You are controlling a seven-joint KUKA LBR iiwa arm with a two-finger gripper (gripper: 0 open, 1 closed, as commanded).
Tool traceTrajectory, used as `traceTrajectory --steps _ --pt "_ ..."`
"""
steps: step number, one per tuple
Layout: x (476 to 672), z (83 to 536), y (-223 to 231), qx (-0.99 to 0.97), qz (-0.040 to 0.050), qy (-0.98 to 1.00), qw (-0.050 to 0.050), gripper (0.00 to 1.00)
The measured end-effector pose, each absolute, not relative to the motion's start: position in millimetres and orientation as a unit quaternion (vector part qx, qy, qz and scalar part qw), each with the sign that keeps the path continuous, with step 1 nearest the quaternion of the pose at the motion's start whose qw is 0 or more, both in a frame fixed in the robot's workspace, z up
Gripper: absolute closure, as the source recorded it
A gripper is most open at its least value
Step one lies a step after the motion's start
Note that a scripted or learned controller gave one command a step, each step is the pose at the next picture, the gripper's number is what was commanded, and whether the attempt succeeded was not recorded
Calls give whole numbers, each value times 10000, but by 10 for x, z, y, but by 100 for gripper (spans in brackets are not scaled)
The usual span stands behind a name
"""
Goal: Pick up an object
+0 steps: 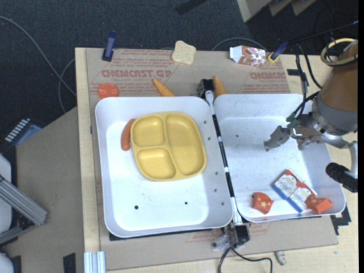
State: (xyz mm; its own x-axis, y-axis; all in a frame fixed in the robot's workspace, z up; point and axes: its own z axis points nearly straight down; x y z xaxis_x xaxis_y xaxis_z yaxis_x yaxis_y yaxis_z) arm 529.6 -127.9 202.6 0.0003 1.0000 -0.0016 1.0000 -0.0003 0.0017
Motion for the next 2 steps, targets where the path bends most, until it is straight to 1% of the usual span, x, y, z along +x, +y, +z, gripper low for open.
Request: traceTrajectory --steps 1,2 --pt "4789 2159 -1244 7072 -5 7070 -6 0" --pt "4793 2260 -917 7068 3 7074 2 0"
